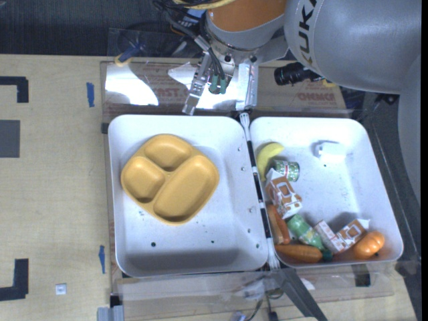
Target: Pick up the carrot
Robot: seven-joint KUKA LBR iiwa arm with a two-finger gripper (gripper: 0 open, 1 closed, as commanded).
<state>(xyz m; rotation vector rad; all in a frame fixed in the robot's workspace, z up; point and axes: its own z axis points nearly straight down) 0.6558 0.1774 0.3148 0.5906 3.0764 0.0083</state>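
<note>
1. Two shallow white bins sit side by side on the desk. The left bin holds one yellow sectioned tray with three compartments, lying toward its far left part.
2. The right bin carries a crowd of small things along its near and left sides.
3. A yellow round fruit lies against the left wall, with a small can touching its near right side.
4. A red-and-white carton lies just nearer than the can, and a second red-and-white carton rests near the near wall. A green item sits between them.
5. A small orange fruit rests in the near right corner, touching the second carton.
6. A thin reddish-orange piece runs along the left wall; what it is cannot be told.
7. The carrot lies flat along the near wall of the right bin, near its left corner, its length running left to right. The green item and the reddish piece crowd it from the far side.
8. The gripper hangs beyond the far edge of the bins, over the seam between them, well apart from the carrot, which lies nearer and to the right.
9. Its two fingers stand slightly apart with nothing between them.
10. A pale small object sits alone in the far right part of the right bin.
</note>
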